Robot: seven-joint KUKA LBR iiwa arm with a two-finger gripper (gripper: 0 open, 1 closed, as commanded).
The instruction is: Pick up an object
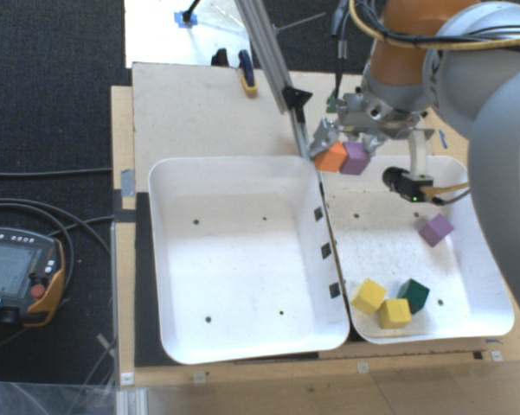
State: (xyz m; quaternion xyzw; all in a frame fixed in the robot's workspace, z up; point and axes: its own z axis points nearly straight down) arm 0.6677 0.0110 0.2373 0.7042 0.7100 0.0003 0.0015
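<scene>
Arm in from the right, fingers (347, 144) over far-left corner of right bin (489, 296), hard by the divider w/ left bin (169, 258). Wrist hardware blocks my line of sight, so can't tell if they are open or closed, or gripping anything

Orange block (331, 156) and purple block (356, 159) sit directly under the tips, touching each other, orange on the divider side. Can't tell if either is off the bin floor.

Rest of the stock well away from the fingers, toward cam: second purple block (435, 229) mid-bin, then two yellow blocks (369, 296) (395, 313) and a green block (414, 294) bunched at the near rim.

Handling, my read: small painted cubes, prob. wood, so light, rigid, not fragile. Faces look smooth, could slip if pinched on a corner. Best hold = two opposite flat faces, square on. Prob. w/ this pair: they touch and the wall is close, so little room for a finger between. Risk of nudging one or catching both; the lone purple block looks the easier pick
</scene>
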